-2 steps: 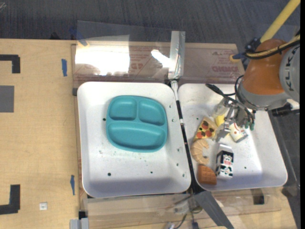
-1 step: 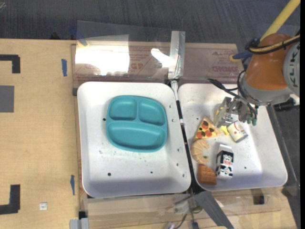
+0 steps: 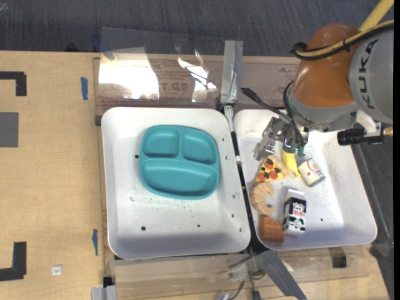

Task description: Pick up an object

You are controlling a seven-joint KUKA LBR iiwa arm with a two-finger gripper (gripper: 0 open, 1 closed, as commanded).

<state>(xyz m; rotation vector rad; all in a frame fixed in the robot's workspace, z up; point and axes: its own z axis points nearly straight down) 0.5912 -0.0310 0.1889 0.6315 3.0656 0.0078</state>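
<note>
Over the right bin (image 3: 356, 220), the gripper (image 3: 270, 144) is hovering, jaws state unclear; the toy banana (image 3: 289, 161) looks light, smooth, best pinched mid-body.

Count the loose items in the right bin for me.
5: pizza slice, banana, small bottle, round cracker, black-and-white carton. A brown piece sits near the front; the gripper may hide more.

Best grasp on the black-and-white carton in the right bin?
Judging by its pose, grip the black-and-white carton across its narrow width, coming straight down from above. It lies flat with its long axis running up-down in the view. The cookie and bread piece crowd its left, so keep the fingers tight.
</note>
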